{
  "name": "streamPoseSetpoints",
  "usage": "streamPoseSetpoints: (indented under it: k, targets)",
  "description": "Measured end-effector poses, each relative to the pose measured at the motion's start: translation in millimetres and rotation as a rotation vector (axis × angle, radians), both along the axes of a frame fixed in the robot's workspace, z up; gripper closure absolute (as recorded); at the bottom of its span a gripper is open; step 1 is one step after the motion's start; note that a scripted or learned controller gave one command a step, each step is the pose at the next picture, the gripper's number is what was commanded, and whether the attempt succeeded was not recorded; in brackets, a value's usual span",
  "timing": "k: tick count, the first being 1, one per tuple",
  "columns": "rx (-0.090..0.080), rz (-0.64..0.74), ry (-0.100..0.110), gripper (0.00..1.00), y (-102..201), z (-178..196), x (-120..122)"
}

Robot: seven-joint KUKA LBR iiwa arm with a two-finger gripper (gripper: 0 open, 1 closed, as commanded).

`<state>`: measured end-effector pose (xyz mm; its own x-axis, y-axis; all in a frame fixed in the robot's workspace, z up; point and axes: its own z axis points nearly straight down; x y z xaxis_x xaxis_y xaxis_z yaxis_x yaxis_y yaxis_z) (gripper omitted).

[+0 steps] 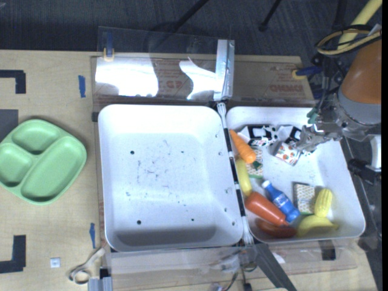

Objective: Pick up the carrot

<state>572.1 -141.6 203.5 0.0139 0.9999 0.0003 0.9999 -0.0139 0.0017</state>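
Observation:
The carrot [243,147], short and orange, lies in the right bin [351,180] against its left wall, near the back. My gripper [305,138] hangs over the back of the same bin, well to the right of the carrot. It sits just above and beside a white and red packet [287,154]. Nothing can be seen held in it.
The right bin also holds a yellow banana-like piece [243,176], a blue bottle [282,201], a red-orange long item [265,207], a corn cob [323,201], a cracker [304,194] and black-and-white items [262,134]. A green divided plate [40,160] rests on the bench at far left.

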Motion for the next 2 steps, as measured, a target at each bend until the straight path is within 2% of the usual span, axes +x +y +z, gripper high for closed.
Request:
streamPoseSetpoints:
  k: [2]
  targets:
    - [0.0,-0.166,0.0,1.0,34,-59,44]
